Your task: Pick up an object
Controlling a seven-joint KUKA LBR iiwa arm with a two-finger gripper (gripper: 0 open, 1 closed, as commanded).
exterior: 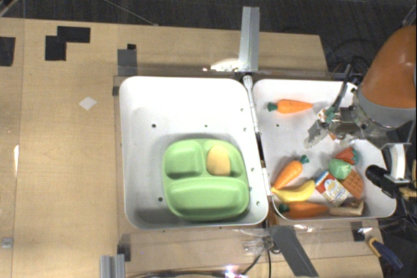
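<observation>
At the near wall of the right bin lay a crowded heap: a banana, a small box and a waffle, with a carrot leaning on the banana toward the bin's middle. These toys looked light, stiff and smooth, so they would probably slip or drag a neighbour if pinched in the pile.

Over the bin's middle hung the gripper, above bare floor with nothing seen in it. Whether it was released or clenched could not be told.

At the bin's far side, well apart from the heap, lay a second carrot, on its side with its green top toward the bin's left wall. It seemed the easiest pick: hard plastic, little weight, nothing touching it. The best hold was likely across its thick middle, since the taper would squeeze out of a grip nearer the tip.
</observation>
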